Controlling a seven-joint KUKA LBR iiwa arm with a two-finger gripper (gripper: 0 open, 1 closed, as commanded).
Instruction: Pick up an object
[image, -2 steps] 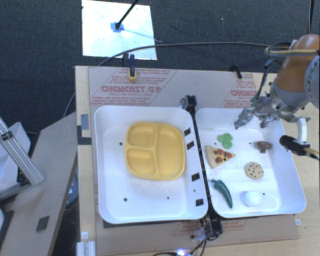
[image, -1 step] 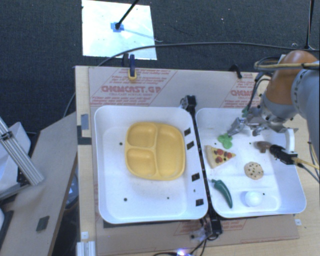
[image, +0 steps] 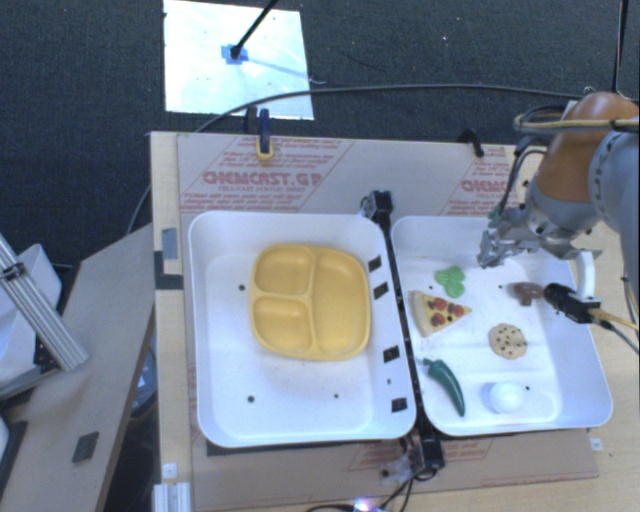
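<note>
My gripper (image: 492, 253) hangs over the back of the right bin (image: 590, 395), above and to the right of a green leafy toy (image: 450, 280). Nothing shows between its fingers. A pizza slice (image: 437, 311) lies near the bin's left wall. A cookie (image: 508, 341) sits mid-bin, with a small brown piece (image: 526, 292) behind it. A green pepper (image: 446, 384) and a white ball (image: 505, 397) lie toward the front.
The left bin (image: 225, 400) holds a yellow divided plate (image: 305, 301). Black clips line the wall between the two bins. A blue and yellow clamp (image: 264, 135) stands at the bench's back edge.
</note>
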